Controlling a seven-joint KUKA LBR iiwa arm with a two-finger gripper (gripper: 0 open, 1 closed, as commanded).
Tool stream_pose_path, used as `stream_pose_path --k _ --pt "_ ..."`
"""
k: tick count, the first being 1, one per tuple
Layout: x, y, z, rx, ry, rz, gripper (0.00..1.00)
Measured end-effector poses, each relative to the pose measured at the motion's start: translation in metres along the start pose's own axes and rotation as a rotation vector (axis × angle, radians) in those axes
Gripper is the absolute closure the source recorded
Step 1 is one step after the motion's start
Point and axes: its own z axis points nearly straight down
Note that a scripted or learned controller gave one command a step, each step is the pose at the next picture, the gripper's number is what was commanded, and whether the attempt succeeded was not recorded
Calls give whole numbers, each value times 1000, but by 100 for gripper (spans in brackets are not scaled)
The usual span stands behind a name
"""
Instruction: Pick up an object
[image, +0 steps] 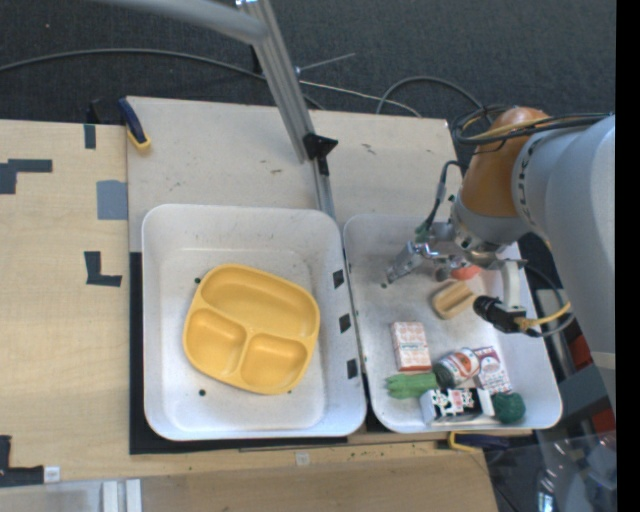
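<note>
- I saw several candidate objects lying in the right bin (372, 330): a tan block (451, 298) toward the middle, a small pink carton (410, 346) nearer the front, and a cluster in the front right corner.
- That cluster held a green piece (410, 384), a round can (459, 366), a red-and-white packet (489, 368), a black-and-white carton (456, 402) and a dark green ball (509, 406).
- The gripper (402, 268) was low over the bin's back half, with its two thin fingers (393, 274) spread apart and nothing between them; I think the tips were close to the bin floor, though the slant made that hard to judge.
- A small red-orange object (466, 272) lay just beside the gripper body, partly hidden.
- The tan block sat just in front of the gripper, apart from the fingertips.
- The left bin (160, 300) carried a yellow divided plate (252, 328) near its centre.
</note>
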Motion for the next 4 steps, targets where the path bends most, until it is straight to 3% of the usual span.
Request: stream_pose_path --k 1,4 --pt "1 2 -14 -5 0 -2 100" --pt "1 6 -139 -10 0 0 100"
